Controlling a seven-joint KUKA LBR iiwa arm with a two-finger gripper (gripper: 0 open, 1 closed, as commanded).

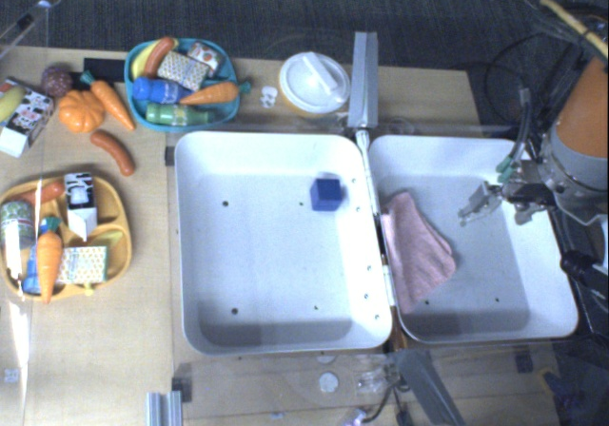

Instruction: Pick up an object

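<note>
No writing on anything here is sharp enough for me to read; the small cartons on the left carry only blurred black-and-white and speckled patterns. I count two white bins: the left bin (276, 319) and the right bin (533, 319). The left one holds one blue cube (326, 193), small and solid-coloured, sitting near its upper right corner, well apart from my gripper (495, 203). The right one holds one pink cloth (416, 248), crumpled against its left wall. My gripper hangs over the right bin's upper middle, its fingers (473, 207) spread apart with nothing between them, near the cloth but not touching it. Left of the bins sit a blue basket (143, 112) and a yellow tray (119, 234) of toy food.
</note>
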